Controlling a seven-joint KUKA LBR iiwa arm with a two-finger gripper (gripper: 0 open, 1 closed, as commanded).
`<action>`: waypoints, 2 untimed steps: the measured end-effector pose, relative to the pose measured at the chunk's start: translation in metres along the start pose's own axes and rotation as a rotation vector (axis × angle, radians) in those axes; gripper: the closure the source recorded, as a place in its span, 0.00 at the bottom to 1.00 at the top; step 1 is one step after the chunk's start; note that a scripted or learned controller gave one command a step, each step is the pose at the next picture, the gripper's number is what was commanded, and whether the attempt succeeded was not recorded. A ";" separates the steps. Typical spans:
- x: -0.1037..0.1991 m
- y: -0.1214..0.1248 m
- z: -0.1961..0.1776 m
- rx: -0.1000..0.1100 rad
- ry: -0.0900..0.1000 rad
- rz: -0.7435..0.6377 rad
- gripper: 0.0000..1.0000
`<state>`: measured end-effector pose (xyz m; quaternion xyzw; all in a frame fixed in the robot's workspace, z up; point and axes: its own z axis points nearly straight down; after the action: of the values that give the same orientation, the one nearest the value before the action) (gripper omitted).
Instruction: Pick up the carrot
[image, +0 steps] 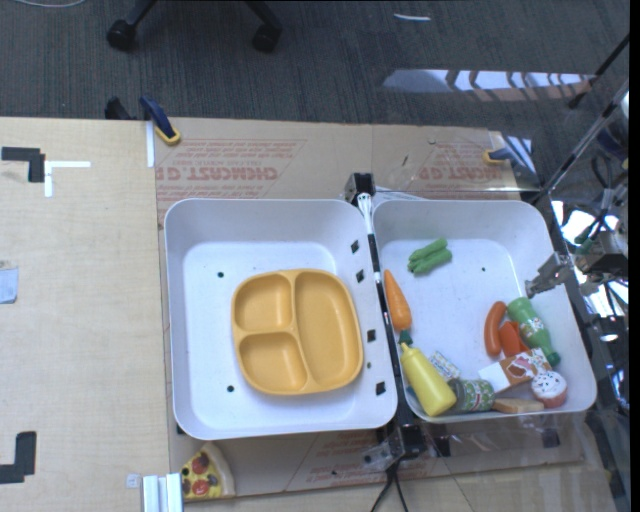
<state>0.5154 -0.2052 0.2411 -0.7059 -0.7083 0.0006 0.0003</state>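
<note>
The carrot (397, 301) lay in the right bin (455, 228), hard against its left wall at about nine o'clock, its tip pointing up toward twelve. Just below it, toward six, the yellow mustard bottle (426, 380) nearly touched its thick end. Green beans (430, 256) sat up at eleven o'clock, well apart from it. Over at three to four o'clock were a red sausage (494, 328), a green bottle (531, 328) and a jumble of small packets. The left bin (190, 300) held a yellow divided plate (297, 331).

The arm's end (560, 268) hung by the right bin's three o'clock rim; I couldn't tell whether it was spread or closed. As I judged it, the reach hadn't started. The next move would need a long travel across the bin toward nine o'clock, then a descent tight beside the wall, clear of the mustard.
</note>
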 end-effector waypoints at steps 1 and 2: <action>0.019 0.083 -0.096 -0.002 -0.002 -0.080 0.00; 0.057 0.117 -0.253 -0.001 -0.003 -0.209 0.00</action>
<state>0.6321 -0.1476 0.4941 -0.6282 -0.7781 0.0011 -0.0011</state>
